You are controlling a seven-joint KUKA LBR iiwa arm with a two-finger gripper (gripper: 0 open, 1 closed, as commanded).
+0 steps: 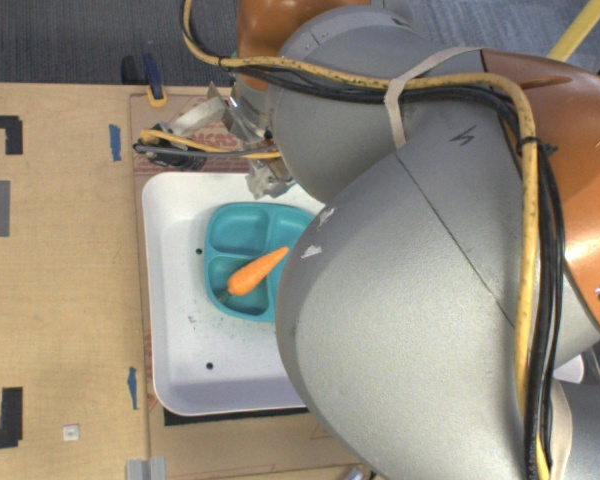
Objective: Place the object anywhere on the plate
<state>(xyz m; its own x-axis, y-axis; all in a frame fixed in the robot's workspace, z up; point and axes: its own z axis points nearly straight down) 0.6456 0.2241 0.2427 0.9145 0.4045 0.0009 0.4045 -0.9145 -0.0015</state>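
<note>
An orange carrot [257,271] lies on the teal divided plate [238,230], slanting across the ridge between its compartments. The plate rests in the white bin [175,298]. My gripper [263,173] hangs at the bin's far edge, just beyond the plate and apart from the carrot. Nothing shows in the gripper. The bulky grey arm [410,268] hides the plate's right side and most of the bin.
The wooden bench [60,268] stretches to the left with black corner marks and bits of blue tape [114,141]. Yellow and black cables [180,143] bunch near the bin's far left corner. The arm covers the whole right half of the scene.
</note>
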